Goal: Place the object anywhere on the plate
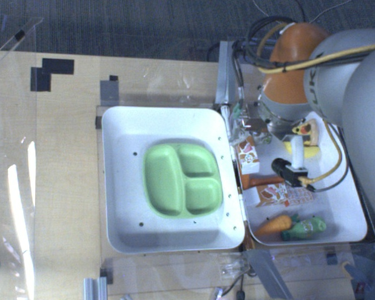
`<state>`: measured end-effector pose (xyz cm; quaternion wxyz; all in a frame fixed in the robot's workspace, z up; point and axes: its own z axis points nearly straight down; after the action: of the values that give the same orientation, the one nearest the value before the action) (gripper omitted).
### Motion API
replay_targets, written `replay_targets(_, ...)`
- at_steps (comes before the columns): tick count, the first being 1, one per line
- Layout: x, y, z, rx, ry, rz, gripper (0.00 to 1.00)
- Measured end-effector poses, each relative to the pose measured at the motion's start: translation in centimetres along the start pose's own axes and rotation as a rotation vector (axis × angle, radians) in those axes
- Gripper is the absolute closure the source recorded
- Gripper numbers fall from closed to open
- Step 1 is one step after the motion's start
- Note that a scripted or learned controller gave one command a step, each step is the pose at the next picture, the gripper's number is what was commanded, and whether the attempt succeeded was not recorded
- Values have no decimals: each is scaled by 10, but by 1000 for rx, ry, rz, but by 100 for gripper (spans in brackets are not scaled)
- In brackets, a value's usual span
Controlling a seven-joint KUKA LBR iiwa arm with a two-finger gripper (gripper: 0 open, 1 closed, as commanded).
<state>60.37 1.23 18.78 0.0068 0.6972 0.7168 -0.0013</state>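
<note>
**Two bins, one bare plate, and the pick still to be made**

Two shallow white bins sit side by side on the pale worktop. The left bin fills the middle of the frame and holds a green divided plate. Nothing lies in any of the plate's compartments, so the placing is not yet done.

Across the walls where the bins meet, the right bin holds all the loose items. A small carton lies close against its left wall, with an orange-brown stick and a flat printed packet below it. A carrot and a green bottle lie along the bottom edge, and a yellow item sits further right.

The grey arm reaches in from the right of the frame. Its end effector hangs over the upper left corner of the right bin. Whether it is open or closed cannot be told, and nothing can be seen in its hold.

The small carton seems the likeliest object, since it lies just below the end effector in the frame. Its long axis runs roughly top to bottom. Once it is gripped, the plate lies directly to the left, over both bin walls.
</note>
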Motion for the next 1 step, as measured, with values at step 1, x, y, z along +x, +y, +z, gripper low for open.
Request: replay_targets(1,-51,-14,-25,3,11,19,100)
